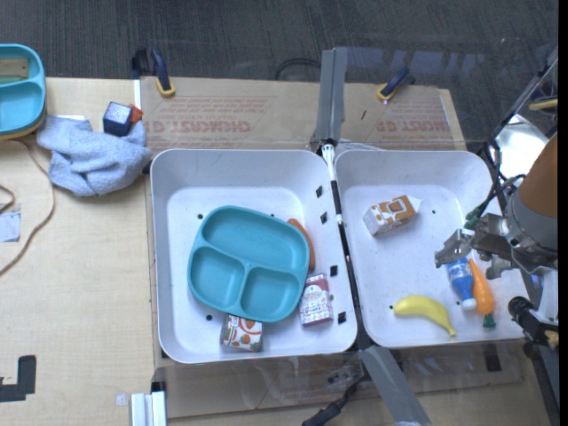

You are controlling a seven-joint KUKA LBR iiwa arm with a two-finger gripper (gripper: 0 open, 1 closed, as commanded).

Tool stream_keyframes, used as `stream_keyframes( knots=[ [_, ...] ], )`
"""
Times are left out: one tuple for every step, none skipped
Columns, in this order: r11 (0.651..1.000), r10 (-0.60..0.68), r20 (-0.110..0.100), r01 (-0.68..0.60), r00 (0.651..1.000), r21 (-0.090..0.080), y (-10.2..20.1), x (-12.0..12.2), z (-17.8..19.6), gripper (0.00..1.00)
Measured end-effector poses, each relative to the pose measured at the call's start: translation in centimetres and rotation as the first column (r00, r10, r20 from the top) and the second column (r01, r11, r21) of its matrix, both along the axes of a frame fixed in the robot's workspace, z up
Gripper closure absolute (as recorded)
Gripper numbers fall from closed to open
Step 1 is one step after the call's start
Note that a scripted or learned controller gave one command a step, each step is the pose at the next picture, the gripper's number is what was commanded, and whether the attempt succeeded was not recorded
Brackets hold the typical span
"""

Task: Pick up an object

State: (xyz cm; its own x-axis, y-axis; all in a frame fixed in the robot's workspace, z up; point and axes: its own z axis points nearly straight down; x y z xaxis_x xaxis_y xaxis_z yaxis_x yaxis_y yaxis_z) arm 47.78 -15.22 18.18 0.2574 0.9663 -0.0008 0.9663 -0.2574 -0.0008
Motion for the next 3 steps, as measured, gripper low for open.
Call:
stream_keyframes(
  knots=[
    [0.994,-0.107,-0.001,0.107,0.994,0.0,-4.1,3.0,-9.1,0.0],
    [0.994,-0.105,0.006,0.105,0.994,-0.001,-4.2,3.2,-7.8,1.0],
    [0.989,-0.148,-0.001,0.148,0.989,-0.001,0.1,4.6,1.0,1.0]
  ],
)
